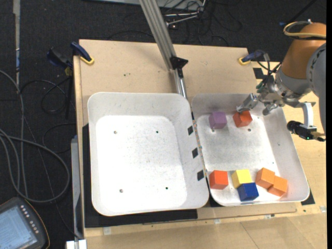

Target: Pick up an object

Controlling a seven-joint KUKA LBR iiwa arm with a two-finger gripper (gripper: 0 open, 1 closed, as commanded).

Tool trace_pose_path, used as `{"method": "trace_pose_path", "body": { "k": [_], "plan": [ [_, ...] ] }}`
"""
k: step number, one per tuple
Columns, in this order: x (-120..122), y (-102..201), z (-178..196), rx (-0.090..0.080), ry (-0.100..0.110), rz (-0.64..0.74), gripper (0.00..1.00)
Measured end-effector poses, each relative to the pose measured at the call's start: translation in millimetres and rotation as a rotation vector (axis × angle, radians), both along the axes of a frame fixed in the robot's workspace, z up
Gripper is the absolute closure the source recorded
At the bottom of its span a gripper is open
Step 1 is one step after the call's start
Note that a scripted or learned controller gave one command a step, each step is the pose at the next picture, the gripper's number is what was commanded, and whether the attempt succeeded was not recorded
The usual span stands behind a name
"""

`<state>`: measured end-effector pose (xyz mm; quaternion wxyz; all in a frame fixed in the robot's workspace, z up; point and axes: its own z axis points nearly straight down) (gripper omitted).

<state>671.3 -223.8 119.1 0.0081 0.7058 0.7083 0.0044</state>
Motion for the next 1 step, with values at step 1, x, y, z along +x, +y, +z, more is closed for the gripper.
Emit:
{"method": "trace_pose_path", "body": {
  "k": [1],
  "plan": [
    [1.6,-0.1,11.2,-0.002,-0.006,0.001,1.0]
  ]
}}
